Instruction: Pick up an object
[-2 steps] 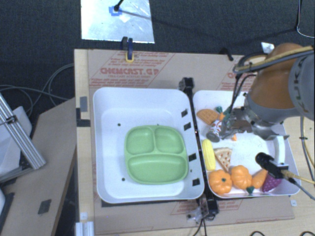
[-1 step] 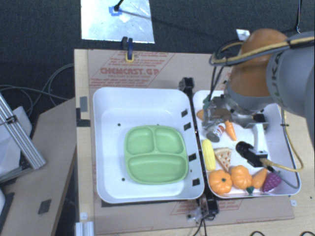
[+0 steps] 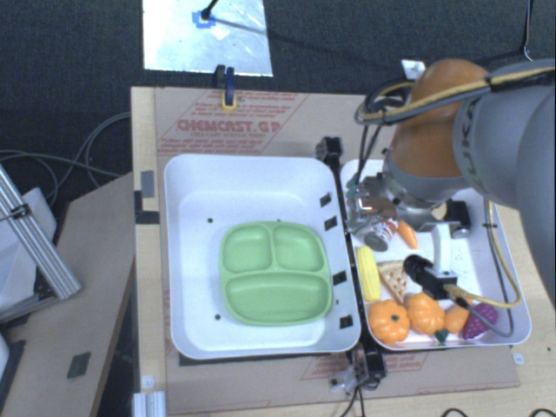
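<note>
Here we are over the 2 bins, and the arm (image 3: 495, 137) reaches in from the right, its bulk covering the far part of the right bin (image 3: 476, 259). The gripper (image 3: 372, 220) is low at that bin's left edge, just beside the divider wall between the bins. How wide it stands, or whether it has anything, can't be made out from this angle (the wrist hides it). Tight quarters there! The toys crowd the near-left corner. A yellow corn cob (image 3: 368, 274) lies along the left wall, with a pizza slice (image 3: 395, 279) right beside it. A small carrot (image 3: 407, 231) sits just right of the gripper. Along the near rim there's 1 pumpkin (image 3: 389, 321), a second pumpkin (image 3: 425, 312) touching it, and purple grapes (image 3: 483, 319) further right. Bare white floor shows toward the right wall. Over in the left bin (image 3: 187, 233), a green plate (image 3: 276, 272) with 3 compartments lies flat near the middle, with open floor around it on every side.
</note>
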Robot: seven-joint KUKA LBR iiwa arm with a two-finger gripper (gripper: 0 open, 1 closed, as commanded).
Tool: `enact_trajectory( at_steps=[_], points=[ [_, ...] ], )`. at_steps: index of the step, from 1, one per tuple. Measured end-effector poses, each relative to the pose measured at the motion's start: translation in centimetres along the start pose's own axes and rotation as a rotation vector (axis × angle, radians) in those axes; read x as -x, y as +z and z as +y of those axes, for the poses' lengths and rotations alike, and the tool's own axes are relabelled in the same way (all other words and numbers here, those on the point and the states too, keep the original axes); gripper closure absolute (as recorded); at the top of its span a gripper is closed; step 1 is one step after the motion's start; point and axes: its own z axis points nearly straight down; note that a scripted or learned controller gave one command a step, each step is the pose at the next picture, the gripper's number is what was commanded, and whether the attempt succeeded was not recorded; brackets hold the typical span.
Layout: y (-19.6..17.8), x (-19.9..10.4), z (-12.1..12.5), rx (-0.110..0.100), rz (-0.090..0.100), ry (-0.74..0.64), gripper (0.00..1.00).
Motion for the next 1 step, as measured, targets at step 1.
enact_trajectory(
  at_steps=[1],
  points=[
    [-2.06, 0.27, -0.10, 0.004, 0.000, 0.000, 1.00]
  ],
)
